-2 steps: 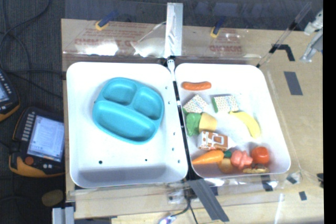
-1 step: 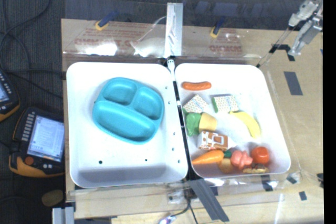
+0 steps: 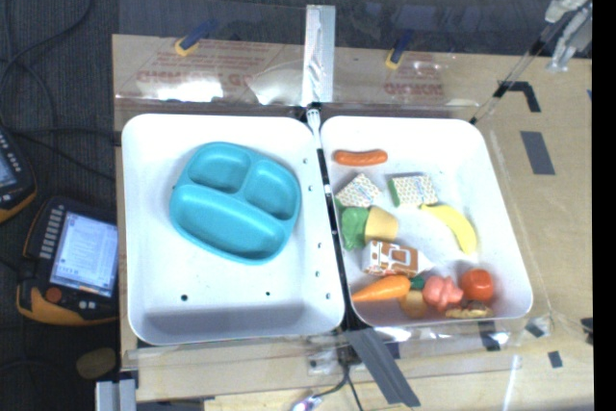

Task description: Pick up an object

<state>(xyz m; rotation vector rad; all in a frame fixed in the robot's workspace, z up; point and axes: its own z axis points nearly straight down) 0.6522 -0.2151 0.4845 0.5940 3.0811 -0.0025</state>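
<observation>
- Near edge: the two bins meet along a dark seam, and the near rim of the left bin [image 3: 231, 334] sits close to the bench's front edge.
- Near row of the right bin [image 3: 507, 217]: a carrot [image 3: 383, 289] lies against the seam side. A pink toy [image 3: 441, 292] and a tomato [image 3: 477, 284] are packed beside it towards the near right corner. These pieces touch or nearly touch, leaving little room between them.
- Just beyond them, a small printed box [image 3: 391, 257] has bare white floor to its right.
- Middle: a green-and-yellow toy [image 3: 367, 224] lies by the seam. A banana [image 3: 455, 228] lies apart from it, with open floor between the banana and the right wall.
- Farther: two patterned packets [image 3: 358, 191] [image 3: 412, 189] lie side by side, close together.
- Far end: a sausage [image 3: 360, 157] lies alone near the far rim, with clear floor to its right.
- Left bin: a blue tray [image 3: 236, 200] sits about centre, with bare floor all round and the widest strip along the near side.
- Off the bench to the left: a pendant [image 3: 72, 257] with a lit screen.
- Far edge of the bench: two clips [image 3: 196, 37] [image 3: 398, 57] and an upright post [image 3: 320, 53] at the seam.
- Farthest, top right: the gripper [image 3: 568, 10] is beyond the right bin's far corner, well apart from every toy. Whether it is spread or pressed together cannot be told, and nothing is seen in it.
</observation>
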